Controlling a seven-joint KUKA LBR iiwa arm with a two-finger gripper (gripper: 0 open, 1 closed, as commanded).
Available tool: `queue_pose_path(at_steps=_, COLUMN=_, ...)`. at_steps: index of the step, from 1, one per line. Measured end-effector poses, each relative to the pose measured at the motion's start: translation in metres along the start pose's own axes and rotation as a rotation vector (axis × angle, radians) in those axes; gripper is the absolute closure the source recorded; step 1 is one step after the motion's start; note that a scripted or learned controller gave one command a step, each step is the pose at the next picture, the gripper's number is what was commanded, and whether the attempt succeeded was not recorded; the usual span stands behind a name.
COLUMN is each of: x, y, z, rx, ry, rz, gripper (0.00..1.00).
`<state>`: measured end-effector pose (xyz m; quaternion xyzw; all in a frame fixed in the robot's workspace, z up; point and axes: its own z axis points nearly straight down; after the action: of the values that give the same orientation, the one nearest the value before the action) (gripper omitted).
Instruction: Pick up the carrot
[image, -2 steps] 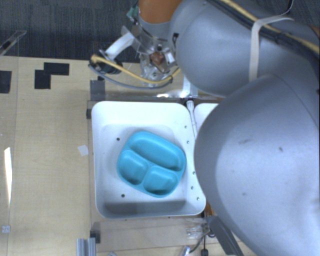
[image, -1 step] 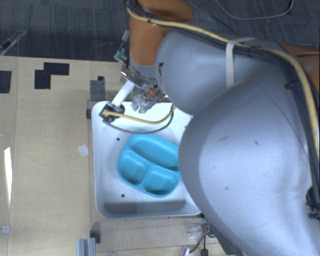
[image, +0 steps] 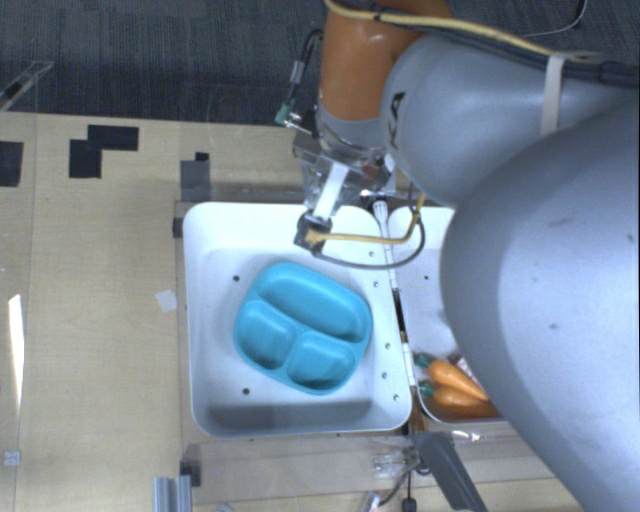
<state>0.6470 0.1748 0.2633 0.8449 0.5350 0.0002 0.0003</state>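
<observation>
The carrot is orange with a small green stub at its left end. It lies in the near left corner of the right bin, half hidden under the big grey arm. A second orange piece lies just below it against the bin's front wall. My gripper hangs over the far end of the divider between the two bins, well away from the carrot. The wrist and the arm's body cover most of it.
A blue divided plate lies in the middle of the left bin. The arm covers most of the right bin. Black marks sit on the wooden bench at far left.
</observation>
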Motion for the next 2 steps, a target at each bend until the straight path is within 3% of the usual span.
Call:
queue_pose_path(at_steps=1, x=0.020, y=0.009, z=0.035, rx=0.000, ry=0.000, rz=0.025, gripper=1.00)
queue_pose_path(at_steps=2, x=0.034, y=0.008, z=0.063, rx=0.000, ry=0.000, rz=-0.206, gripper=1.00)
